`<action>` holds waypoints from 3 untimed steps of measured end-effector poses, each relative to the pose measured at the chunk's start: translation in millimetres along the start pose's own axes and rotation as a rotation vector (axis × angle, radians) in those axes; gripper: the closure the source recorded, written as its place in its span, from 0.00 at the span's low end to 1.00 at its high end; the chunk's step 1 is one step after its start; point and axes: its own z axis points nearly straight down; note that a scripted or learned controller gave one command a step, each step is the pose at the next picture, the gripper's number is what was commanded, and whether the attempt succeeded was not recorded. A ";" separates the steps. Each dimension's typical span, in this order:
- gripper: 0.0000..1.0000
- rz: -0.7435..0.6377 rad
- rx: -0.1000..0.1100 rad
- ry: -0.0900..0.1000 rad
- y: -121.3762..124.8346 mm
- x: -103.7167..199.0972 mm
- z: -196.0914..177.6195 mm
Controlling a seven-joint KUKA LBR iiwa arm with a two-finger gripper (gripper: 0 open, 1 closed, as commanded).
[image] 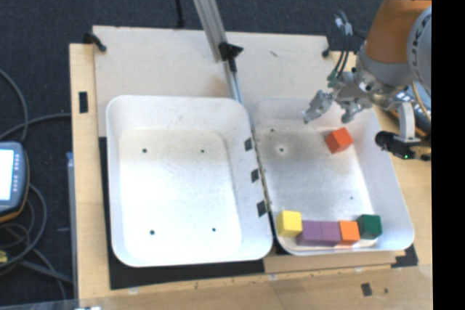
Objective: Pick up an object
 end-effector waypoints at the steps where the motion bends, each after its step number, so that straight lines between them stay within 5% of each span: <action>1: 0.00 0.012 0.005 -0.001 -48.7 -65.4 40.8; 2: 0.00 0.007 -0.002 0.001 -4.0 -60.0 99.8; 3: 0.00 0.006 -0.004 0.001 -27.6 -49.3 47.6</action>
